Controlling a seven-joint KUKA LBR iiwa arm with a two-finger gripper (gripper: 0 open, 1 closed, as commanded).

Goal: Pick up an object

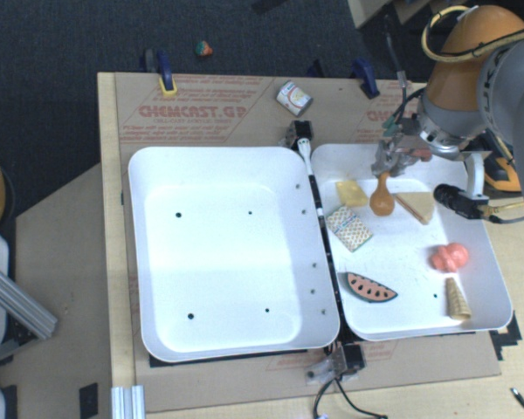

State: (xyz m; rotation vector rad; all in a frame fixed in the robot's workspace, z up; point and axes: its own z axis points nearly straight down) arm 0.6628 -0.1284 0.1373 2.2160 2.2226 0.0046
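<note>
**Hand low over the right bin's far end**

In the right bin (498, 308), nearest the camera, lie an ice-cream cone (457, 298) and a watermelon slice (369, 287). Beyond them sit a pink lump (450, 257), a dotted packet (349, 229), a yellow block (351, 193), a tan wedge (416, 206) and a brown pear-shaped piece (382, 200). The hand (393, 160) hangs just above that brown piece; whether it is released or clenched cannot be told. The left bin (140, 234) lies beside it on the tabletop (236, 105)
</note>
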